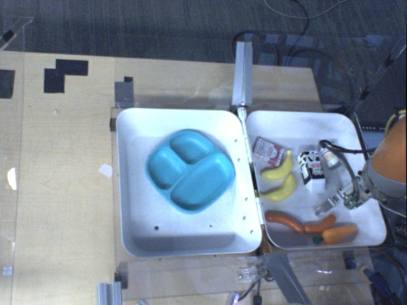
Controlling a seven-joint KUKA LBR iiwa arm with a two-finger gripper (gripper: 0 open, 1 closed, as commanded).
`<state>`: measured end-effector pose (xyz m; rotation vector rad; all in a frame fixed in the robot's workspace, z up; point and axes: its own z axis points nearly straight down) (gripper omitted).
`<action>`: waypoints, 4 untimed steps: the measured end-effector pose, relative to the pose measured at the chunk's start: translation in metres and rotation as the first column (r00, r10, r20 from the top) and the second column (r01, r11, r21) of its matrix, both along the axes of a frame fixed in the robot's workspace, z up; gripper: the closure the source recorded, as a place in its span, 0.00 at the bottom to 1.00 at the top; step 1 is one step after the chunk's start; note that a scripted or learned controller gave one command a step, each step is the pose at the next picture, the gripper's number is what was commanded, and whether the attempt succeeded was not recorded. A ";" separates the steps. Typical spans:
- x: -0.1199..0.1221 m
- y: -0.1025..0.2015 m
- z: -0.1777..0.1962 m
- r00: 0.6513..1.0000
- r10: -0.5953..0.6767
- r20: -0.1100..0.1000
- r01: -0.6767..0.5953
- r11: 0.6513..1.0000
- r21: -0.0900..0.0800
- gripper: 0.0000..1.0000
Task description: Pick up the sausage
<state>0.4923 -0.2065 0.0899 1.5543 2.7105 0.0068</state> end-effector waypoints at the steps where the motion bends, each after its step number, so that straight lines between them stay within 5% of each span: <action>1: 0.002 0.001 0.012 1.000 0.001 0.005 -0.001 1.000 0.001 1.00; 2: 0.013 0.014 0.000 1.000 -0.025 -0.005 0.025 1.000 -0.001 1.00; 3: 0.014 0.014 0.000 1.000 -0.025 0.000 0.025 1.000 -0.002 0.00; 4: 0.000 0.000 0.000 1.000 -0.003 -0.002 0.003 1.000 0.001 0.00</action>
